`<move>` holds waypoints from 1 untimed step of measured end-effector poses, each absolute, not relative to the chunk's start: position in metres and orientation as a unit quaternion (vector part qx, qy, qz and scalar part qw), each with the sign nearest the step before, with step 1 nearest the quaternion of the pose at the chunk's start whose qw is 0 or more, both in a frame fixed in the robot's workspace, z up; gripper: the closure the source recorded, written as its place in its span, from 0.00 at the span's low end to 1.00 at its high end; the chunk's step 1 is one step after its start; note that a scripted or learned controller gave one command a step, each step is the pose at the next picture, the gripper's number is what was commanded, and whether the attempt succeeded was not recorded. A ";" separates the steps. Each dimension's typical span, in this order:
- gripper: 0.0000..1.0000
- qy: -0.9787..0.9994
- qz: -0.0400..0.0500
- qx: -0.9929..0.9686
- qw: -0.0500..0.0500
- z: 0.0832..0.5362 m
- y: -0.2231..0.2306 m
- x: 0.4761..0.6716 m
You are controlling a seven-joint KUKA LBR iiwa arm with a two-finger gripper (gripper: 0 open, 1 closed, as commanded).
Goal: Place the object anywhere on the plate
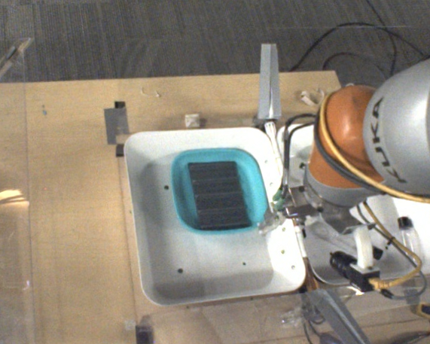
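- The turquoise plate [218, 190] sits in the left white bin [165, 278], toward that bin's far side, and already carries a dark ribbed rectangular object [217, 195] lying flat in its middle, inside the raised rim.
- Judged from that, the placing step looks done or nearly done: the object rests fully on the plate, touching nothing else.
- The hand [276, 213] is at the plate's near right corner, just beside the rim, over the wall where the left bin meets the right bin [427, 253]. It is small and partly masked by the grey arm [400, 134] with its orange band, so whether it is spread or pressed together cannot be told.
- Nothing is visible held in the hand; the object lies apart from it, to its left, toward the plate's centre.
- The next move, as I judge it, calls for lifting straight clear of the plate's rim without nudging the plate or dragging the object off.
- The risk is clipping the rim or the bin wall while backing away.
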State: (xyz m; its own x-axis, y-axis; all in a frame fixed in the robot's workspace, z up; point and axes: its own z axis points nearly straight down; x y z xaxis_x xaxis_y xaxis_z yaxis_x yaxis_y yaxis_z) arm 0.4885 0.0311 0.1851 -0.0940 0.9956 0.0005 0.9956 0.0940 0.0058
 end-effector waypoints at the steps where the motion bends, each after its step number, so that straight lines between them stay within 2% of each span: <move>1: 1.00 0.741 0.004 0.672 0.003 0.196 0.032 0.491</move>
